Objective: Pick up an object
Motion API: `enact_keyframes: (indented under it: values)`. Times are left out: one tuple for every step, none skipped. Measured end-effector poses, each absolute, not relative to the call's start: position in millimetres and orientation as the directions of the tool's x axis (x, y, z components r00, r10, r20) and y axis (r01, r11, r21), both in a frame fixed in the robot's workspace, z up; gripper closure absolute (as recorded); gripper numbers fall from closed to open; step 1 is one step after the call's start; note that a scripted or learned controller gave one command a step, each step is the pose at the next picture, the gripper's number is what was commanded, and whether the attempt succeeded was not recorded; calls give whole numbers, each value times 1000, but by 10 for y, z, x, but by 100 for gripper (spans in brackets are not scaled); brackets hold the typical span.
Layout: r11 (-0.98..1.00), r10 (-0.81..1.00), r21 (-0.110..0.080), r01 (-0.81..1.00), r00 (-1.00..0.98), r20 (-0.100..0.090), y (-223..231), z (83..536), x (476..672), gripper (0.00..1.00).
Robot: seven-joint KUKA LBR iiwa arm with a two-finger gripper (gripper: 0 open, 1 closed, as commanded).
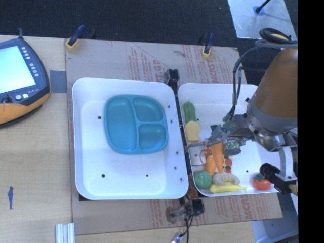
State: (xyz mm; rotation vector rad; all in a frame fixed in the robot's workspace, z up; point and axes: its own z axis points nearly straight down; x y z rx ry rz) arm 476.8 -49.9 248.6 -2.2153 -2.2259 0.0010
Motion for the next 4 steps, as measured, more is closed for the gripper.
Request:
enact_keyframes:
  values:
    - [4, 1000, -3, 1000, -4, 1, -362, 2492, 5125, 100]
    - [3, 1000, -3, 1000, -3, 0, -722, 2750, 5381, 100]
    - [3, 1000, -4, 1000, -3, -1, -1069, 2456, 5911, 100]
    - [3, 1000, -1, 1000, -3, -1, -1236, 2477, 5923, 100]
